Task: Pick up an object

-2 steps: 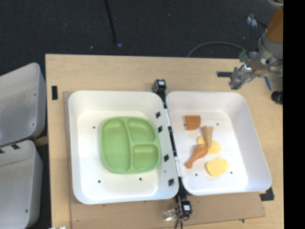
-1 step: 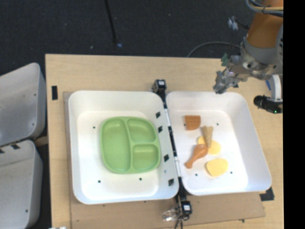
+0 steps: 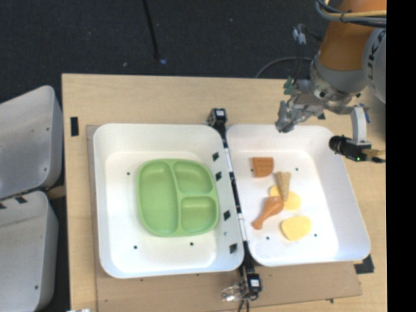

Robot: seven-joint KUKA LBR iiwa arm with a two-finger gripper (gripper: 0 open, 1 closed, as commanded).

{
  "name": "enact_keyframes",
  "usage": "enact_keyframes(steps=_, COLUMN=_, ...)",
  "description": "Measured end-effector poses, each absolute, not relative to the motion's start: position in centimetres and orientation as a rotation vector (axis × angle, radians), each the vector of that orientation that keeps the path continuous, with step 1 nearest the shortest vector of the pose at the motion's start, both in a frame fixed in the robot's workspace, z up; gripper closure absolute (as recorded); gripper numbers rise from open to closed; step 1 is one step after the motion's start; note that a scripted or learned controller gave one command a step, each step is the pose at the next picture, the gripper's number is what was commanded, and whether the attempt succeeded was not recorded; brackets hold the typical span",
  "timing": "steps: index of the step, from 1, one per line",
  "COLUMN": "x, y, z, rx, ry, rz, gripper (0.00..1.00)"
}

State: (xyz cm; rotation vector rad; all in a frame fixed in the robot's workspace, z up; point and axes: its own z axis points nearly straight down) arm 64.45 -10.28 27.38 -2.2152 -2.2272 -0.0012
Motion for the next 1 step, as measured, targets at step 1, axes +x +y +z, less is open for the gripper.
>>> enact_keyframes(steps=1, x=61.59, y=-5.29, z=27.23, rx=-2.214, ry=-2.227, rz=0.000, gripper=1.00)
